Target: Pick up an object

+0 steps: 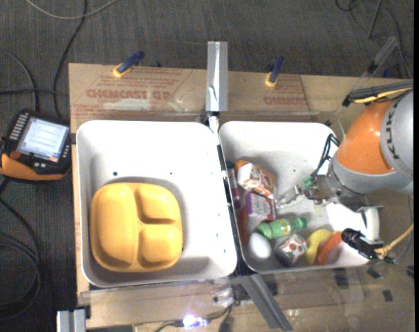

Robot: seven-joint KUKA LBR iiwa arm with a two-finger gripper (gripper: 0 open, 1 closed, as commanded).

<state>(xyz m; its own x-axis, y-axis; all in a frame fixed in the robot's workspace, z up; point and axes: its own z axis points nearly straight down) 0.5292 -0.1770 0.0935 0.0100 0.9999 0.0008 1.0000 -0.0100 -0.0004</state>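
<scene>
Gripper (290, 198) sits low in the right bin (285, 133), its thin metal fingers reaching left toward the packets; whether they are apart or together I cannot tell, and nothing shows between them. Behind it the arm (375, 151), grey with an orange band, comes in from the right over the bin's far wall.

Largest on the bench are the two white bins, side by side. In the left bin (113, 140) lies a yellow tray (135, 225) with three compartments, set toward the near left corner.

All the small things lie in the right bin, along its left and near sides. An orange-and-white packet (254, 178) lies by the left wall, just left of the gripper tips. Below it is a dark purple packet (254, 205). A green bottle (283, 226) lies on its side beneath the gripper. Near the front wall sit a white egg (259, 246), a small carton (291, 248), a yellow banana (316, 241) and, touching it, an orange carrot (328, 250).

Off the bench to the left rests a pendant (35, 146) with a lit screen.
</scene>
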